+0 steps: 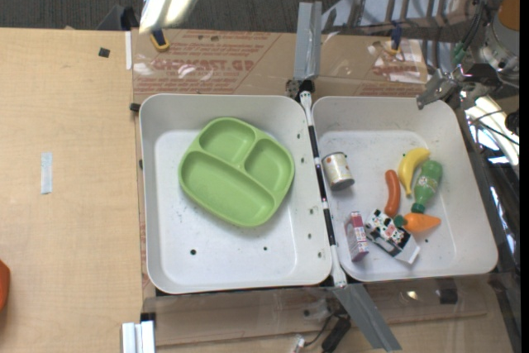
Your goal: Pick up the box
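The bench (66, 136) carries two bins. The left bin (165, 260) holds a green divided plate (237, 171), which plays no part in the task.

In the right bin (463, 260), a small can (337, 170) lies at about 9 o'clock. A narrow pink packet (357, 235) lies at 7 o'clock. The box (387, 232), patterned black and white, lies flat at about 6 o'clock, close to the near wall.

Hazard 1: the pink packet sits just beside the box at its 9 o'clock. A descent placed slightly left may close on the packet instead.

Hazard 2: a carrot (421, 221) appears to touch the box at its 2 o'clock, and a red sausage (393, 191) ends just above it at 12 o'clock. Either may be pinched with the box or block one side.

Hazard 3: the box lies at a slant. A grasp not aligned across its narrow side will probably slip.

A green bottle (426, 183) and a banana (411, 164) lie near, at 1 o'clock.

The gripper (438, 91) hangs over the bin's 1 o'clock corner, well apart from the box. The state of the jaws cannot be told.
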Tool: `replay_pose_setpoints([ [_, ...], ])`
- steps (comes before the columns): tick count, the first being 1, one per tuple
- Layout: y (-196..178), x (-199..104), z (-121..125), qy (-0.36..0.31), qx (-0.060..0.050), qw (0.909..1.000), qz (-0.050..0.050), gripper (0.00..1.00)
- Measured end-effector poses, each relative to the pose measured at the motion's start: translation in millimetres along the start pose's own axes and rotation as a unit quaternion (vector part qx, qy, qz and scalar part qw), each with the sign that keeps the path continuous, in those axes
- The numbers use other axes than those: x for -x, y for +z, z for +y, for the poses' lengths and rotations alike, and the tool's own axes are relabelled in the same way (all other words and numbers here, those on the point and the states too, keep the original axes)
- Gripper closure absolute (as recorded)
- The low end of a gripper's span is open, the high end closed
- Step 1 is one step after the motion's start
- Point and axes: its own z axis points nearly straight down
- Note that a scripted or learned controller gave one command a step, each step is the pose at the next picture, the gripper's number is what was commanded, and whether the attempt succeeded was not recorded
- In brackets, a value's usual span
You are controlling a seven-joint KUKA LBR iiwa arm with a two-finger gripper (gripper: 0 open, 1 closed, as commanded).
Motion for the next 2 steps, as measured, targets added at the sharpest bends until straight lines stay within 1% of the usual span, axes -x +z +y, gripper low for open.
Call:
replay_pose_setpoints([
  [1,152,-23,-7,-0.014,0.002,0.9999,0.000,0.00],
  [2,152,-41,-63,-0.036,0.001,0.9994,0.000,0.00],
])
